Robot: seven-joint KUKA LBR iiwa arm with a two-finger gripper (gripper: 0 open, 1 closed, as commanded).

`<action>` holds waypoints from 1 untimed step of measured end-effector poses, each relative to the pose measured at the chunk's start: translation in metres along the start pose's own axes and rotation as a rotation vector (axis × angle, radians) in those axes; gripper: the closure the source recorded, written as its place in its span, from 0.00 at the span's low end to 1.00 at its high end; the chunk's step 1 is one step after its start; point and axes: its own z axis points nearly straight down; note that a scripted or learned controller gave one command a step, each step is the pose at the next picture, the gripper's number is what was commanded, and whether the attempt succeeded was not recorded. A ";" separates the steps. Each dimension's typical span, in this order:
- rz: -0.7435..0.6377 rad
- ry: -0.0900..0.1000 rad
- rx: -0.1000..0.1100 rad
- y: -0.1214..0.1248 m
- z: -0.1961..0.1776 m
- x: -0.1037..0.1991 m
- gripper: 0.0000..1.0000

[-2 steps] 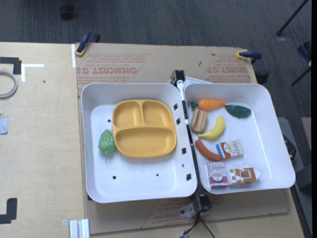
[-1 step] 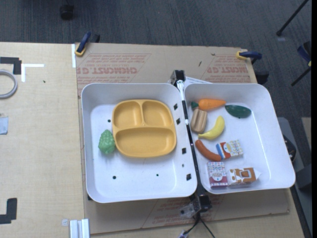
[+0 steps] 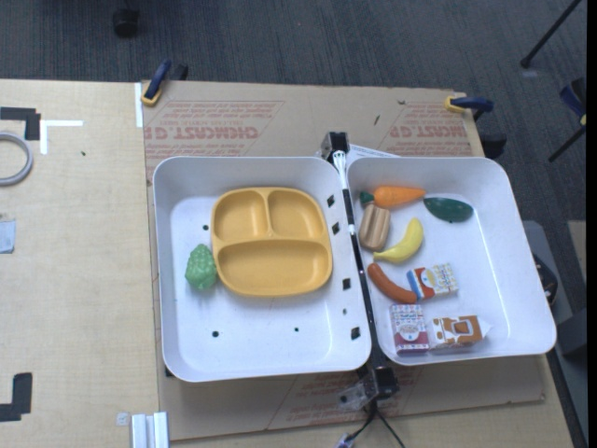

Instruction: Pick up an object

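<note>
Nothing is lifted yet: the curved yellow plastic banana lies in the right-hand shallow white bin, at three o'clock from the yellow divided plate. The whole pick remains, and the gripper's state cannot be told.

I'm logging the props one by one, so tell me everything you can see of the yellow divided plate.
The yellow divided plate looks like matte plastic, rounded, with two small upper compartments and one wide lower one, nothing in them. It lies flat, right way up, in the left bin. The green leafy toy sits against its left rim.
</note>
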 end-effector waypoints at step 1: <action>-0.001 -0.005 -0.002 0.001 -0.010 -0.001 1.00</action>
